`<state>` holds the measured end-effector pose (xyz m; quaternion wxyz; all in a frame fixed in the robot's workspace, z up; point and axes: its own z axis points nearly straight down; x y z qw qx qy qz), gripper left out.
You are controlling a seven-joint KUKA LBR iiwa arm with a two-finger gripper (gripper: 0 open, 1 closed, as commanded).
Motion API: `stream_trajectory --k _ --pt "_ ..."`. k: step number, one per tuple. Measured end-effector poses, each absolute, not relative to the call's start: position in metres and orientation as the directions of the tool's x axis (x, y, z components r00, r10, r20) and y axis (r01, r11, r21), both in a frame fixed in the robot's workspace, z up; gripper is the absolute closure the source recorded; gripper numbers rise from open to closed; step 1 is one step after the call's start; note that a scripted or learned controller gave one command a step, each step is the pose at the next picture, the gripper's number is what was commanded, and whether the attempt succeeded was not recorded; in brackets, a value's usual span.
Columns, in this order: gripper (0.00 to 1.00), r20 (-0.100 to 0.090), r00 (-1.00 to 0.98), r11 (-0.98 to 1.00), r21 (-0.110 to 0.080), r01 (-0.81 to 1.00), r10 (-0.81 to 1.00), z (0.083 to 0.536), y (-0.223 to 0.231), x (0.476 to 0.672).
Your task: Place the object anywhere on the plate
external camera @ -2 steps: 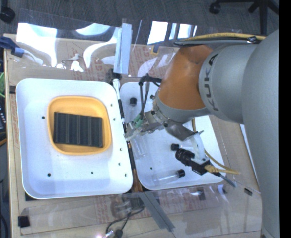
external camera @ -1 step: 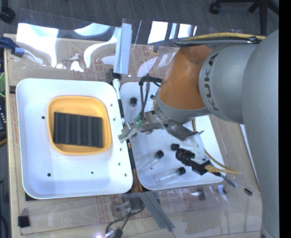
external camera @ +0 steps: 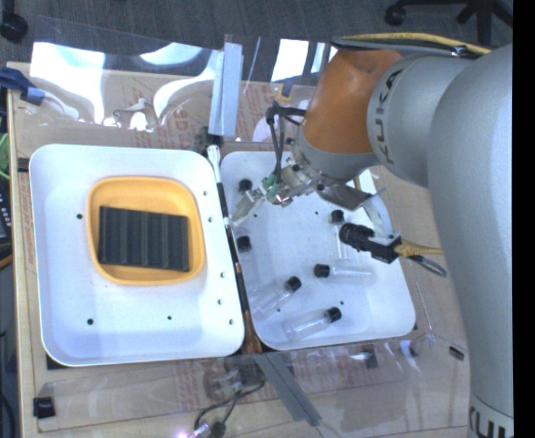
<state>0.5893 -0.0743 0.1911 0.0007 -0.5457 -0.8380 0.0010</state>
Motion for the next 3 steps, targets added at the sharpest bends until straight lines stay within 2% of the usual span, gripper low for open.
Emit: stream_trajectory --k 1,2,3 --pt "0.0 -0.001 -0.476 0.476 0.001 0.879 0.879 0.254 -0.114 0.657" --pt "0.0 0.001 -0.481 0.481 -0.003 0.877 0.877 0.192 -0.061 0.657" --pt "0.0 0.003 -0.684 0.684 -0.003 0.73 0.73 0.191 -0.042 0.657"
